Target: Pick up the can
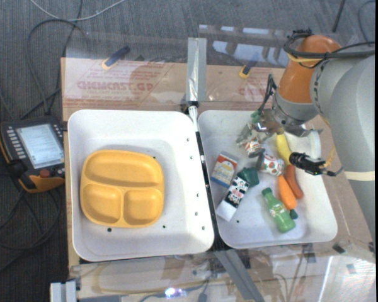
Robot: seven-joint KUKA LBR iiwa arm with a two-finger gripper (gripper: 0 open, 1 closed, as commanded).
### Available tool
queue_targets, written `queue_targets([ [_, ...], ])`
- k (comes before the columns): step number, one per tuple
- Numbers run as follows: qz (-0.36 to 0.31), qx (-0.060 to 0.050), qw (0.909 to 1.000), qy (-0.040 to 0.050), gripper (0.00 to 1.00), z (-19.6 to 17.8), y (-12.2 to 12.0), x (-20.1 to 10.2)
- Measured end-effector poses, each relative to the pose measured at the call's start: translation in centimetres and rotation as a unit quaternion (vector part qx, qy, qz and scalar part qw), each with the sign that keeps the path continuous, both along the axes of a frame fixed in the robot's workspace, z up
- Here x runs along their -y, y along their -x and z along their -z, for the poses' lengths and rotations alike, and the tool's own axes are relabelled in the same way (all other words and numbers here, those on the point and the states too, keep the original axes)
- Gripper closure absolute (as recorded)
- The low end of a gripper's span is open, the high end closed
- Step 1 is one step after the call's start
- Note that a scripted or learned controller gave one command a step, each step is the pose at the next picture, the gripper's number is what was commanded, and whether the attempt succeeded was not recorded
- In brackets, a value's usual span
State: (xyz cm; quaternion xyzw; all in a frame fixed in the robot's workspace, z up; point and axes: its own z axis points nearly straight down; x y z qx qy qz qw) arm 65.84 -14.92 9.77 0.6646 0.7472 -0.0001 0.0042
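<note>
From my feed the jaws (255,129) are down in the right bin (321,228), at its far end, but I honestly can't tell how wide they're open or if they've got anything — too cluttered. The can (272,165) lies just below them, near side, next to a yellow banana (282,145) and a carrot (287,191). Further off — green bottle (278,211), two cartons.

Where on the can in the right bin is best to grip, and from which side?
Grip the can across its round body, coming straight down from above. It is small and crowded by the banana and carrot, so a sideways approach looks likely to bump them.
</note>
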Motion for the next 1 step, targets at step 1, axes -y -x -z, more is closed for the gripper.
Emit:
queue_targets([
  [1, 0.038, -0.005, 0.9993, -0.0026, 1.0, -8.39, -0.93, -9.73],
])
